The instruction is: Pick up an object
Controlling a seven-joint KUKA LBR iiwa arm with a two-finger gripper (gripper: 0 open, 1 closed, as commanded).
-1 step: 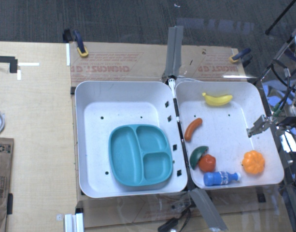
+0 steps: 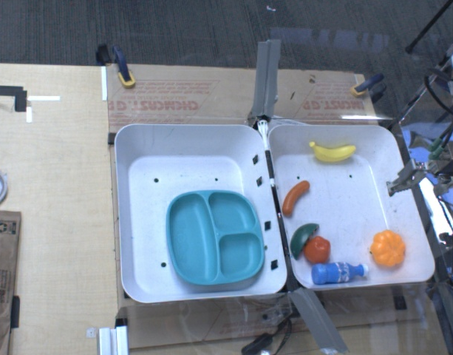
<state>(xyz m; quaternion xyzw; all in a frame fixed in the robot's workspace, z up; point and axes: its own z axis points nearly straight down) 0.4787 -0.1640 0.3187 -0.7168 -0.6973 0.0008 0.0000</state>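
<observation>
Left bin (image 2: 130, 198) holds a teal divided plate (image 2: 213, 237), lying flat. Right bin (image 2: 403, 198) carries a yellow banana (image 2: 332, 151) near the far wall, a sausage (image 2: 295, 197) by the divider, a red-and-green vegetable (image 2: 311, 244), a blue bottle (image 2: 338, 273) on its side along the near wall, and an orange pepper (image 2: 388, 248). The claw (image 2: 405, 181) hangs at the right rim, and whether it is wide or narrow I cannot tell.

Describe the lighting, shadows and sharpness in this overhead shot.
Camera view: lighting is even and soft; the teal tray and the banana cast only faint shadows on the white bins; no strong glare; the clutter at the right edge looks slightly blurred.
</observation>
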